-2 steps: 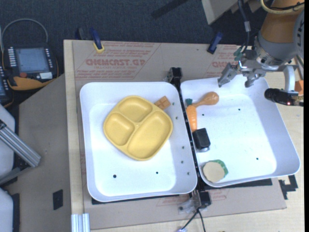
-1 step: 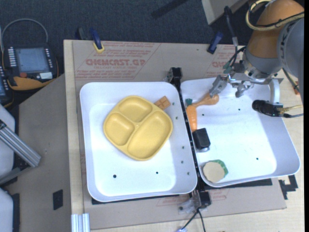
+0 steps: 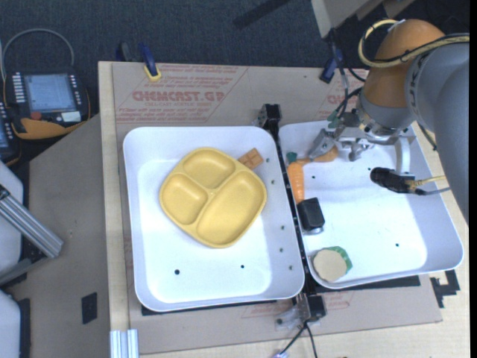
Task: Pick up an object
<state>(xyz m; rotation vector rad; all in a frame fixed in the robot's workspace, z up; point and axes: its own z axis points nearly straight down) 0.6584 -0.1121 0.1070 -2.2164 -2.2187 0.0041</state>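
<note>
Nearest the lens, at the right bin's (image 3: 436, 230) front edge, lies a round pale piece with a green rim (image 3: 331, 263) — well apart from your gripper (image 3: 328, 149), which hangs at the bin's far left corner; whether it is spread or pressed together you cannot tell. Working outward from it, the carrot (image 3: 297, 179) lies just beside it, toward the camera and slightly left — long axis running front to back along the dividing wall — with a black block (image 3: 310, 214) next in line, making the carrot your likeliest pick.

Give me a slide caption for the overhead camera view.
The arm's tool hangs over the right bin near a carrot; a yellow divided plate sits in the left bin.
</note>
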